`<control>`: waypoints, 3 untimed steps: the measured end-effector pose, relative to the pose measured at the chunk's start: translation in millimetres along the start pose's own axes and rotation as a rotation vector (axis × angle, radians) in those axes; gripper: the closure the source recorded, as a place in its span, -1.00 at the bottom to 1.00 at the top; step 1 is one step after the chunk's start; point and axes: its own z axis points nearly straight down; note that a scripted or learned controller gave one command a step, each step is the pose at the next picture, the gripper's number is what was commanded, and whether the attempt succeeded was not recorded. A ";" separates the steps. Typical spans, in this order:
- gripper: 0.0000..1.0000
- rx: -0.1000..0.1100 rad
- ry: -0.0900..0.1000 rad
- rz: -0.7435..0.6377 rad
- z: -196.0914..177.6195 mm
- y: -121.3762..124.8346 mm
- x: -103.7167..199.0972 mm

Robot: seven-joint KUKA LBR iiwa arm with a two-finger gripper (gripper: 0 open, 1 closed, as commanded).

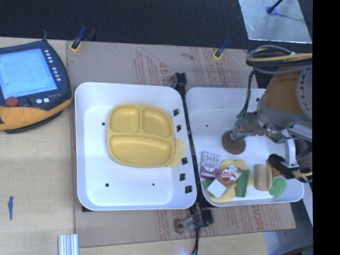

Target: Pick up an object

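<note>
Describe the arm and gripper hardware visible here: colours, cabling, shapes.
The arm is a thick rounded grey body with a broad orange band above the wrist. Black and yellowish cables loop over its top. The gripper is small, metallic grey, with a thin dark cable running up from it.

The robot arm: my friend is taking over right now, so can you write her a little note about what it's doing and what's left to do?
Gripper: low in the right bin, over a brown round object. Whether it has hold of that piece cannot be told from this view.
Things: the toy food sits along the right bin's near edge: a small pink carton, a yellow plate with pieces on it, a tan bread roll and a green leafy piece. The left bin holds a yellow divided tray.
Done: nothing is seen lifted.
Left: grip one object and raise it.
</note>
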 end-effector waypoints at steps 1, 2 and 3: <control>1.00 0.001 0.004 -0.002 0.2 -17.8 -30.1; 1.00 0.012 0.004 0.004 -52.7 -66.6 -63.0; -1.00 0.012 0.004 0.001 -50.7 -64.8 -62.1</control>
